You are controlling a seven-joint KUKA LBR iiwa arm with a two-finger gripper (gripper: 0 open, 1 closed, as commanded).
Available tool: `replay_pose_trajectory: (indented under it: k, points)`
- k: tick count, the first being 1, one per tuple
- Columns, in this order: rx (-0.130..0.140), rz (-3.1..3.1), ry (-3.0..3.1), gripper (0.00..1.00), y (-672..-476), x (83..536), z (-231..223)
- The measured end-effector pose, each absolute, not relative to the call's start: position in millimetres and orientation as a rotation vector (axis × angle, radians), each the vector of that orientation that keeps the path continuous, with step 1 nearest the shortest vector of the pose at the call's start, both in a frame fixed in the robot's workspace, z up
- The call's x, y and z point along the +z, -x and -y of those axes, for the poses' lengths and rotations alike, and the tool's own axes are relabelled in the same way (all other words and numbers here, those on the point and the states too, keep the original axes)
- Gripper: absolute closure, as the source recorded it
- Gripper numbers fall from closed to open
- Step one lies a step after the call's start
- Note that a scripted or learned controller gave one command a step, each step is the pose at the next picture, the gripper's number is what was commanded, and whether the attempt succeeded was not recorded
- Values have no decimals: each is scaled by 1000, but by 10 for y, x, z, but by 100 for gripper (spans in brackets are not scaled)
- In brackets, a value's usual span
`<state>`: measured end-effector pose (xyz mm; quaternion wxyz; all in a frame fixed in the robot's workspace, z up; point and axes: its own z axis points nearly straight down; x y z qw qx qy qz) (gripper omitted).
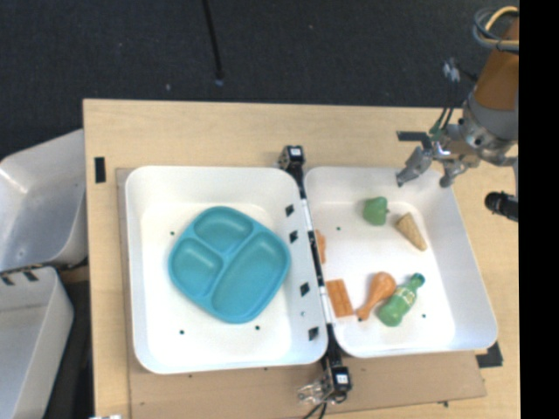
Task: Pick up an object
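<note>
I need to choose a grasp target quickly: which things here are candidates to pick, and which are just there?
Candidates, right bin: green pepper, cone, green bottle, orange drumstick, orange block. The gripper hangs open above.

Just there: blue tray, left bin.

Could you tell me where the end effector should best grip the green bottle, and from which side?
Probably across the wide body of the green bottle, coming from straight above. It lies flat and slanted, its cap up-right, so the fingers should close across its width. Beware the orange toy alongside its left flank.
</note>
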<state>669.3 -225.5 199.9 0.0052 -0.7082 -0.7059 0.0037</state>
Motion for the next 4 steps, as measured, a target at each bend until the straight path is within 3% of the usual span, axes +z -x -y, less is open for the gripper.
replay_pose_trajectory:
  k: [1,3,4]
  points:
    - [0,2224,2222,0,-6724,2104,2250]
    - [4,2228,2216,0,-6787,1248,2258]
    - [3,2230,2213,0,-6792,1029,2266]
